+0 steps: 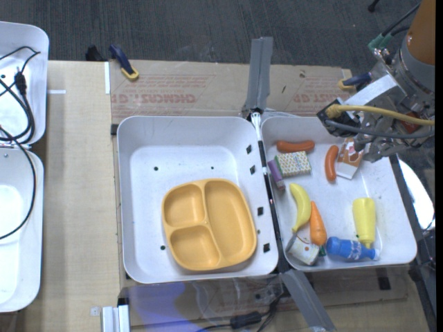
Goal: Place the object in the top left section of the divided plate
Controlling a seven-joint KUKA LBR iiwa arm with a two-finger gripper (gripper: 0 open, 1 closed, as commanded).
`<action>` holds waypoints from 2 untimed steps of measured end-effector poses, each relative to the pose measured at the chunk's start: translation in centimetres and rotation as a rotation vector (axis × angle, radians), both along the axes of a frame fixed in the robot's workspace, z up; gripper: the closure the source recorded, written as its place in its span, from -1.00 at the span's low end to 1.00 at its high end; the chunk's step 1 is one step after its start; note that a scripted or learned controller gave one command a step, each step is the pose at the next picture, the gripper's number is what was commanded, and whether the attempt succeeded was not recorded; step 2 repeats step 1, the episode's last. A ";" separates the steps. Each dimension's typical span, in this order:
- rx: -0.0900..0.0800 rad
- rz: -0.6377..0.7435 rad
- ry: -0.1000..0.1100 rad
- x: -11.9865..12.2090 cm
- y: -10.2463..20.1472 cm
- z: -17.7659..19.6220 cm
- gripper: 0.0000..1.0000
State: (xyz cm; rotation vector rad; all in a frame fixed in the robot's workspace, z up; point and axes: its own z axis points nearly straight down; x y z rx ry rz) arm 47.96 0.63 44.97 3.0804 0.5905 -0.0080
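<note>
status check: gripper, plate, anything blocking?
Gripper over right bin's top edge, fingers unclear. Divided plate in left bin. Nothing blocking the plate.

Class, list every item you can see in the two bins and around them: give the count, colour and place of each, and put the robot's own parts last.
divided plate: 1, yellow, left bin
sausages: 2, red-orange, right bin, top
patterned block: 1, pale speckled, below the top sausage
banana: 1, yellow, right bin, centre
carrot: 1, orange, beside the banana
yellow bottle: 1, right bin, right side
blue bottle: 1, right bin, bottom
clamps: 2, blue and yellow, bench top edge
gripper: 1, grey, over the right bin's top right
</note>
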 end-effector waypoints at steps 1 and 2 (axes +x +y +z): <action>0.006 0.293 0.004 -0.3 5.4 -20.9 1.00; 0.006 0.293 0.004 -0.3 5.4 -20.9 1.00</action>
